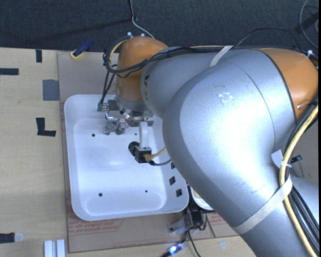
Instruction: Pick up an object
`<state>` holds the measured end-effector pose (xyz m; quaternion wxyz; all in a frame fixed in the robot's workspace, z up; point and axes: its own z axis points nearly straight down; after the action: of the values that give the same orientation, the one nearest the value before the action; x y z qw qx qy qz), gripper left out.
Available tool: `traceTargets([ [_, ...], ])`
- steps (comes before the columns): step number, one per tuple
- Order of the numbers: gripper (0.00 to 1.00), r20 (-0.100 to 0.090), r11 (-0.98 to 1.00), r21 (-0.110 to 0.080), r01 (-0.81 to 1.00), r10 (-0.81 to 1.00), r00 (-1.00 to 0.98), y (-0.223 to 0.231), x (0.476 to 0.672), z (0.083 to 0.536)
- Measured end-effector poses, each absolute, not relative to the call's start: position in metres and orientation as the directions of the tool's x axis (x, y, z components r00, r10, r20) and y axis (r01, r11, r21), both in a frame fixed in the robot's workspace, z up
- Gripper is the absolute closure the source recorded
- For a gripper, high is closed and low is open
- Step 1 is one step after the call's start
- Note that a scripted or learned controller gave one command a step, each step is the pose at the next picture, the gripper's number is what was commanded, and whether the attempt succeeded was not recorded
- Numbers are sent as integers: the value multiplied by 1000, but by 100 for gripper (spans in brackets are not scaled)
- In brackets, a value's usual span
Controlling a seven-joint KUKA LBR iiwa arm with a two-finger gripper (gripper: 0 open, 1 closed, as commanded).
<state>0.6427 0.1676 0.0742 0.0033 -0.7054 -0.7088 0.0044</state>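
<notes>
My gripper (115, 127) hangs low over the far part of the left white bin (96, 199), near its back wall. It points down at the bin floor, and whatever lies directly beneath it is hidden by the wrist. A black fitting with a yellowish cable (140, 153) hangs from the wrist just right of the gripper. The orange band (136, 58) sits above it. The bin floor in front of the gripper shows a few small dark dots (100, 194).
The grey arm (230, 133) covers the whole right side, including the right bin. Black tape marks (43, 127) lie on the wooden bench left of the bin. A blue and yellow item (83, 48) rests at the bench's back edge. Cables hang near the front (190, 224).
</notes>
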Motion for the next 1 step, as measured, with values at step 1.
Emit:
traceTargets([
  [1, 100, -1, -2, 2, 1000, 1000, 2, 115, 594, 165],
])
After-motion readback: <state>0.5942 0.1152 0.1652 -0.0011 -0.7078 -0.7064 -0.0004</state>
